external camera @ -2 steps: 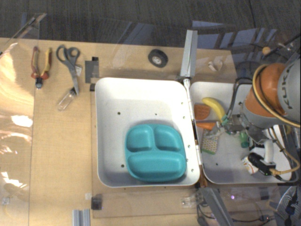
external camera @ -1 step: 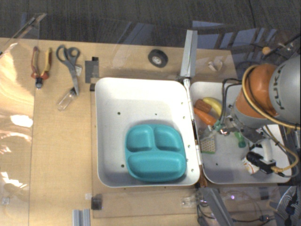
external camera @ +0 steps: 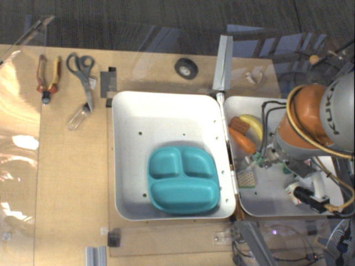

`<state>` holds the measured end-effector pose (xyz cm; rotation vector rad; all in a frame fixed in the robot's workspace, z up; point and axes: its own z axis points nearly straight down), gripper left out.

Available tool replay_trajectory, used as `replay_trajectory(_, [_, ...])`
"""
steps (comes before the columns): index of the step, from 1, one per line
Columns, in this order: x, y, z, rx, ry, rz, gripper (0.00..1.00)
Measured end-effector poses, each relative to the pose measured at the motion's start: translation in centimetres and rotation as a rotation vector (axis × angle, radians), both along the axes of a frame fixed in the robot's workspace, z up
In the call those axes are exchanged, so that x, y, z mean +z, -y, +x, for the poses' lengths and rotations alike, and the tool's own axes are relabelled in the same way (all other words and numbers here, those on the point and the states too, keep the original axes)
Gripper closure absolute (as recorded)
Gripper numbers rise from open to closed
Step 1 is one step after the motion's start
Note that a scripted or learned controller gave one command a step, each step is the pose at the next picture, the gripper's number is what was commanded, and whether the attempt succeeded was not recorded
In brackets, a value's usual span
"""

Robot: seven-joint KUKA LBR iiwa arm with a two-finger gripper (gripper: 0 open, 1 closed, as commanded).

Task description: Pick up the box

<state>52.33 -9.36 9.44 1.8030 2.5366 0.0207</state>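
The arm, grey with an orange band [external camera: 302,118], hangs low over the right bin [external camera: 266,206]. Its gripper [external camera: 265,159] points down near the bin's left half, mostly hidden under the wrist. Just below and left of it, a small flat speckled box [external camera: 247,178] lies on the bin floor beside the left wall. Small green bits show by the gripper tip; I cannot tell whether anything is held.
A yellow banana [external camera: 254,124], a brown sausage [external camera: 239,124] and an orange carrot [external camera: 244,142] lie at the right bin's back left. A teal divided plate [external camera: 183,180] sits in the left bin [external camera: 133,148]. Scissors [external camera: 83,73], pliers [external camera: 46,76] and a tape roll [external camera: 186,68] rest on the bench behind.
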Motion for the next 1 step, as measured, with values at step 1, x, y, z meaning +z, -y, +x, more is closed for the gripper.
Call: replay_trajectory(1, [1.26,-0.32,0.37,0.004,0.007,0.005,1.0])
